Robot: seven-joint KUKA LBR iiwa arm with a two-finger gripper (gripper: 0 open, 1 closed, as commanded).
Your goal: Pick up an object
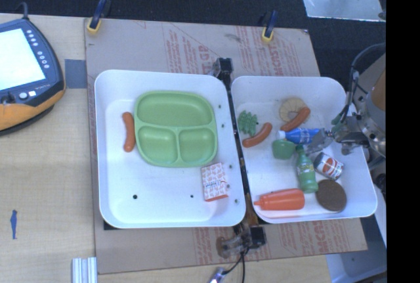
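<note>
So the near end of the right bin point(354, 213) is where the crowding starts: an orange carrot-shaped toy point(281, 199) lies along the front wall, a brown disc point(331, 195) — cookie or patty, hard to say — sits just beside it in the corner, and a small red-and-white can point(328, 167) lies on its side right behind that. A green bottle point(306, 172) is wedged between the can and a green cup-like thing point(283, 149), and a blue-and-white bottle point(300, 136) lies across the top of them. The gripper point(326, 140) is poking in from the right at about that spot, just beside the blue bottle's end and near the can; honestly I can't tell if the claw is spread or pinched, it's a grey smudge at this angle, and nothing is visibly caught in it. My worry is that everything there is touching, so closing could shove the blue bottle sideways or pinch two things and drop both — round bottles and cans probably roll out of a two-finger pinch. Further back there's more room: a sausage point(257, 135), a bit of broccoli point(247, 121), another sausage point(294, 119) leaning on a tan biscuit point(291, 106). The left bin point(105, 144) holds a green divided plate point(176, 129), a sausage point(128, 131) and a small packet point(214, 181), all well apart from the arm.
</note>
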